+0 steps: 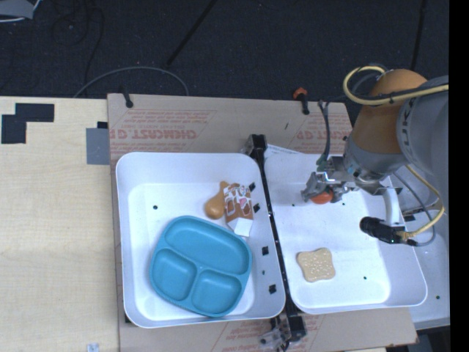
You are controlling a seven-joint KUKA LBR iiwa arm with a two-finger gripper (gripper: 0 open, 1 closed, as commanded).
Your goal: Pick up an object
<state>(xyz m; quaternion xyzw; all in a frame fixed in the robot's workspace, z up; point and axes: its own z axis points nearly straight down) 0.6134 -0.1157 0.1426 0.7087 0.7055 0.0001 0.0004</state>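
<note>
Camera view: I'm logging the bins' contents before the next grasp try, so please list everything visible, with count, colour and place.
Bins: two, white, side by side on the bench.
Divided plate: one, blue, left bin, near side.
Toy figure: one, brown and orange, left bin, just beyond the plate.
Cracker-like piece: one, tan, right bin, near side.
Small object: one, red-orange, right bin, at the gripper.
Arm: one, grey with orange band, from the right.
Gripper: one, over the right bin's far part.

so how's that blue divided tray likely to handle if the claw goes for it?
The blue divided tray looks like rigid moulded plastic, so probably stiff and fairly light. It lies flat and wide in the left bin, so unlikely to roll. Its smooth low rim may slip from a pinch.
</note>
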